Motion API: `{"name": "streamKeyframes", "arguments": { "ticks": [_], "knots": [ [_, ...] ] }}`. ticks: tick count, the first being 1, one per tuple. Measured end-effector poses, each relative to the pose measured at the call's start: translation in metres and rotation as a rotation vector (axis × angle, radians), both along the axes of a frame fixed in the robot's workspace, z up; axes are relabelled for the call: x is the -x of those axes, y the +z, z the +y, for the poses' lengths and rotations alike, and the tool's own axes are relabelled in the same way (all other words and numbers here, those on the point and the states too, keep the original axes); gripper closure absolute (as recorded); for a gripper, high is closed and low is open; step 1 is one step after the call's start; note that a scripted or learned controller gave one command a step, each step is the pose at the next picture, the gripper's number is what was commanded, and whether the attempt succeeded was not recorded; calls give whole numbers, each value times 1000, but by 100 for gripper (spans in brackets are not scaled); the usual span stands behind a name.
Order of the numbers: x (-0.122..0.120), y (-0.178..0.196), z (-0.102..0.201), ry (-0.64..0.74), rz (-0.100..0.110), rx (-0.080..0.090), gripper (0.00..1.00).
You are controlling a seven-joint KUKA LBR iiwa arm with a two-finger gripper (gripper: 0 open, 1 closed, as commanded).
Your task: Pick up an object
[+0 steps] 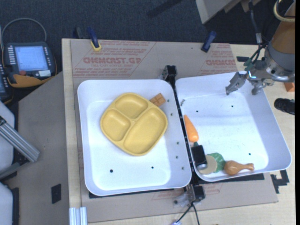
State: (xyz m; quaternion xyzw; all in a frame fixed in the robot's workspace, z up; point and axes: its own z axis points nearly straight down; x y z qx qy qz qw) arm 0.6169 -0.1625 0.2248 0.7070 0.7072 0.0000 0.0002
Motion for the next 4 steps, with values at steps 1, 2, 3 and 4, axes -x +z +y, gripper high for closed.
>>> {"name": "streamKeyframes", "arguments": {
  "ticks": [1, 2, 3, 4],
  "knots": [
    [4, -64, 2, -1, 8, -2, 0],
    [15, -114, 0, -1, 7, -2, 0],
    [13, -135, -2, -2, -5, 4, 0],
    [9, -120, -1, -1, -17, 4, 100]
  ]
}}
